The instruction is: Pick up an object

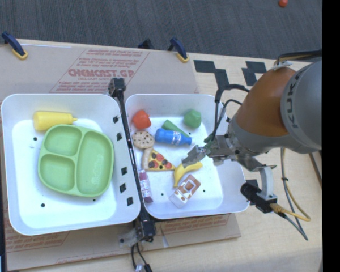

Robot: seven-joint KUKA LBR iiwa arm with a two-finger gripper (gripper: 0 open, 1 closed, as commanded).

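Tool [194, 153] just above banana [185, 171], mid right bin [233, 192], near its right wall.

Bench [226, 67] under a printed cardboard sheet [96, 67], two white bins [22, 208] [226, 200] side by side

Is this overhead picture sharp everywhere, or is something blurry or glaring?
Camera view: lighting is even with soft shadows, and the white bins look bright but not washed out. The toys are fairly sharp, like the green plate. The tool near the banana looks smeared and hard to read.
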